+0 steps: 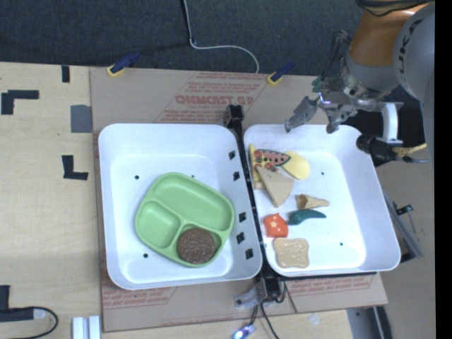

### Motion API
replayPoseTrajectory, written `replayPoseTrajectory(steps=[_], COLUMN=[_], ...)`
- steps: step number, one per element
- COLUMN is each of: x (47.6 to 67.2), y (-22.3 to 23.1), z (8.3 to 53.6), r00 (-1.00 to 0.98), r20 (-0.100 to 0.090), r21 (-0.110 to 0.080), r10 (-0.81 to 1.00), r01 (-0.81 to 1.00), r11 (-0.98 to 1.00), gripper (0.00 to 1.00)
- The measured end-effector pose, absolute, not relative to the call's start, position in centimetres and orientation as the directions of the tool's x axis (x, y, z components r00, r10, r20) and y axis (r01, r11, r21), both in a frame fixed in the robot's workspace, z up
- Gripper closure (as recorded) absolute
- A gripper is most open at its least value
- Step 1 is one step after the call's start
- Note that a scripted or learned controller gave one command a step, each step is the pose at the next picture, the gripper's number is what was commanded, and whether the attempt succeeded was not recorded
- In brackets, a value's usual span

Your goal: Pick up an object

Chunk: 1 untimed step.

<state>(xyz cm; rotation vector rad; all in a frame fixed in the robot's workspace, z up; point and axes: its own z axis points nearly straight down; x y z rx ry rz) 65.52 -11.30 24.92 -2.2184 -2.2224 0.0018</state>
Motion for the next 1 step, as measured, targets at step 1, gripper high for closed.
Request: replayPoseTrajectory(steps=[1], x=[65.55], y=[-11.20], z=[25.92], r00=[-0.004], r20=[0.001], r21=[-0.002], r10=[1.000], r01=[1.000], r11=[0.004], gripper=[1.00])
